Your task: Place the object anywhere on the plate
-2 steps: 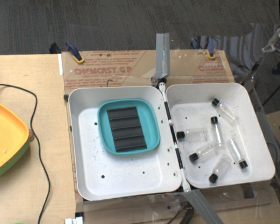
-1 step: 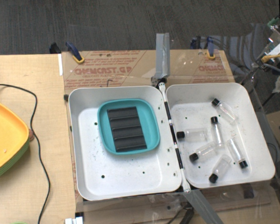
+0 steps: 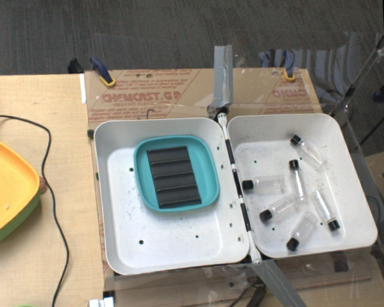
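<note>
- Clear vials (image 3: 298, 182) with black caps lie scattered in the right bin (image 3: 346, 148); the teal plate (image 3: 208, 174) waits in the left bin (image 3: 117, 205).
- Gripper state: cannot tell.
- Best bet: pick an isolated vial, gripping across its body.

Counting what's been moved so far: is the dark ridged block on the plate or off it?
On it. The dark ridged block lies flat inside the teal plate, in the left bin.

Teal plate (image 3: 176, 173) w/ black insert in left bin (image 3: 117, 205); clear vials (image 3: 297, 195) in right bin (image 3: 347, 173).
</note>
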Motion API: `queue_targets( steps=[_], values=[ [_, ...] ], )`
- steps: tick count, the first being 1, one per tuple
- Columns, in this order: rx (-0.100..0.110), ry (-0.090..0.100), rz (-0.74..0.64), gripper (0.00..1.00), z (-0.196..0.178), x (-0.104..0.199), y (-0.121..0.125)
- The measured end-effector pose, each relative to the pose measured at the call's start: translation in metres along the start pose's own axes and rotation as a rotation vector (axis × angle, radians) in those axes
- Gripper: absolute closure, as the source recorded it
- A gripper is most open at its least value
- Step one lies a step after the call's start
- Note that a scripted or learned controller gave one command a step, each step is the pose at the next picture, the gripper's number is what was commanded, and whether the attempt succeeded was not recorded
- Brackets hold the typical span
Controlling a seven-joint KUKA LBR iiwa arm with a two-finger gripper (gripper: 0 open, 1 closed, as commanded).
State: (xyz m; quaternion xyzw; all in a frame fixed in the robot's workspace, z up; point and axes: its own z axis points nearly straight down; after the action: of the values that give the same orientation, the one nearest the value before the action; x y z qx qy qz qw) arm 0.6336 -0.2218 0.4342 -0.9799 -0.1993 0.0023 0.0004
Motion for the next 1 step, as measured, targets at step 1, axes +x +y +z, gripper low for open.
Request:
queue_targets(
  steps=[1],
  values=[
    [0.000,0.001,0.147,0.00,-0.0058,0.0023,0.0014]
  ],
)
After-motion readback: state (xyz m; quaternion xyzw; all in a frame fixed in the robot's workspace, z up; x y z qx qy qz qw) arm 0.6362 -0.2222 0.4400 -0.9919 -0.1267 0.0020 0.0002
